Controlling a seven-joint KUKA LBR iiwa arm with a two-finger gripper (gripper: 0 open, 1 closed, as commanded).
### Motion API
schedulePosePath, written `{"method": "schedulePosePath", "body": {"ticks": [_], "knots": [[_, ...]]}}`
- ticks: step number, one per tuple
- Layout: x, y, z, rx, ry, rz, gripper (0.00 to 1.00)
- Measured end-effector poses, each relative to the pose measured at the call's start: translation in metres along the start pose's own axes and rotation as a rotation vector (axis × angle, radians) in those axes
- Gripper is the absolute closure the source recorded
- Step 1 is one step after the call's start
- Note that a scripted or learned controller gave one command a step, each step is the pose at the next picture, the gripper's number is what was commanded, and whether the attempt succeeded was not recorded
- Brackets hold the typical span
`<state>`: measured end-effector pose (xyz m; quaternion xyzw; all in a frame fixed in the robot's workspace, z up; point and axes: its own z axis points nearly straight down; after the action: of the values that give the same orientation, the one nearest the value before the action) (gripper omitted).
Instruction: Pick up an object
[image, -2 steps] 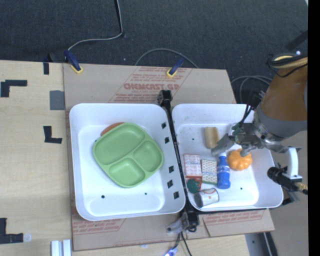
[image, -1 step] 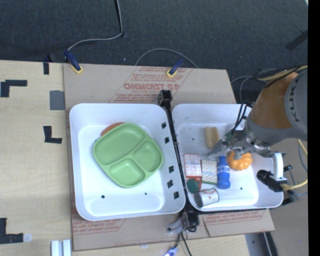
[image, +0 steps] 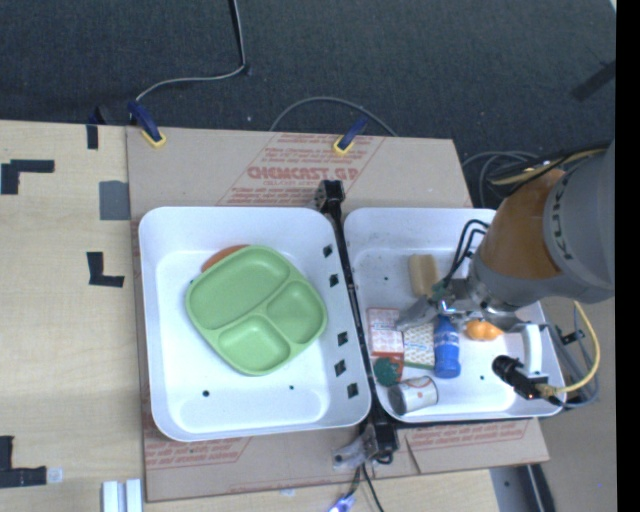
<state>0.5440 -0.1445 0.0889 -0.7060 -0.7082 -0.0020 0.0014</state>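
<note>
A: Grey metal first: item one, the gripper (image: 440, 305), low in the right bin (image: 500, 225), arm entering from the right with its orange band just above the wrist. I cannot tell how it is set; the wrist covers that part.

B: And what sits under it?

A: Item two, blue bottle (image: 447, 352), directly below the gripper and apparently touching it at the bottle's upper end. I cannot confirm it is gripped. Its long axis runs nearly up and down in my view, cap end toward the gripper, base toward the bin's near wall.

B: Neighbours?

A: Item three, a small orange piece (image: 483, 329), just right of the bottle's top. Item four, a patterned red-and-white packet (image: 386, 334), lying flat to the bottle's left, with a paler patterned card (image: 418, 346) between them. Item five, a dark green round object (image: 386, 371) below the packet. Item six, a tan block (image: 423, 270) above the gripper, near the bin's middle.

B: Further out?

A: Item seven, the left bin (image: 170, 400), holding a green divided plate (image: 256, 309), tilted diagonally, with an orange-brown edge (image: 222, 256) showing beneath its upper left rim.
</note>
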Motion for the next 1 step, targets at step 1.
{"method": "schedulePosePath", "body": {"ticks": [1], "knots": [[0.0278,0.0588,0.0027,-0.005,-0.007,0.0,0.0]]}}
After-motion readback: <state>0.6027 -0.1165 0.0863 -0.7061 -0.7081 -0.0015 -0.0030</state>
